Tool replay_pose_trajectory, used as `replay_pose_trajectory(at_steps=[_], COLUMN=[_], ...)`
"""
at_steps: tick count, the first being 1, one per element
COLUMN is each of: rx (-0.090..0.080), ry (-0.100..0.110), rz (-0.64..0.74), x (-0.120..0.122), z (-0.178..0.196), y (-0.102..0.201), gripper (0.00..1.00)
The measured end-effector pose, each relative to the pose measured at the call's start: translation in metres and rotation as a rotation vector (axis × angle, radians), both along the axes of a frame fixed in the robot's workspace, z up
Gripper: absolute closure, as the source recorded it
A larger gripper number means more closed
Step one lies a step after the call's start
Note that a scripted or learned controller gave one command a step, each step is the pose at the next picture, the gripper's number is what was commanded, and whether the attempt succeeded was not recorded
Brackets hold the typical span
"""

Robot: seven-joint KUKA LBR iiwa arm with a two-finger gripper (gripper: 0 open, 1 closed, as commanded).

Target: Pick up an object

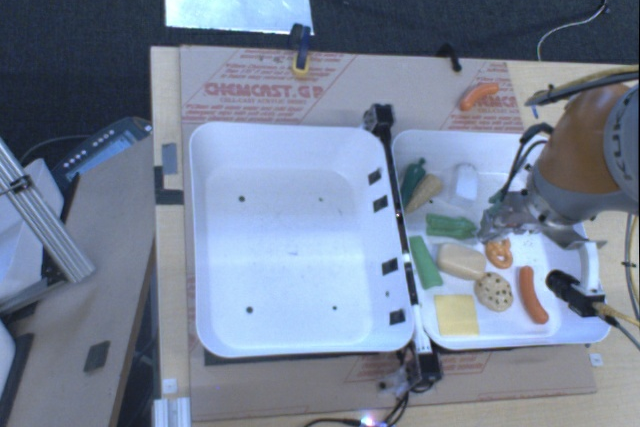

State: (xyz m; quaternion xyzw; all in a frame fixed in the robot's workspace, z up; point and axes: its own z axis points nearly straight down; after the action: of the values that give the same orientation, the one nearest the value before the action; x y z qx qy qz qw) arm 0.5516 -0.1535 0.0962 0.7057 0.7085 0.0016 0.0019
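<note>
The gripper [497, 233], fingers' state impossible to tell, hovers over a small orange pretzel-shaped toy [499, 254] at the right white bin's [440, 335] three o'clock; likely light, rigid plastic, best pinched across its loop.
</note>
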Motion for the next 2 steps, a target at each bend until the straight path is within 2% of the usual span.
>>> replay_pose_trajectory(at_steps=[1, 2], rx=[0.002, 0.000], ry=[-0.002, 0.001], rz=[0.008, 0.001], x=[0.1087, 0.1120], z=[-0.0110, -0.0106], y=[0.0578, 0.0501], gripper=[1.00, 1.00])
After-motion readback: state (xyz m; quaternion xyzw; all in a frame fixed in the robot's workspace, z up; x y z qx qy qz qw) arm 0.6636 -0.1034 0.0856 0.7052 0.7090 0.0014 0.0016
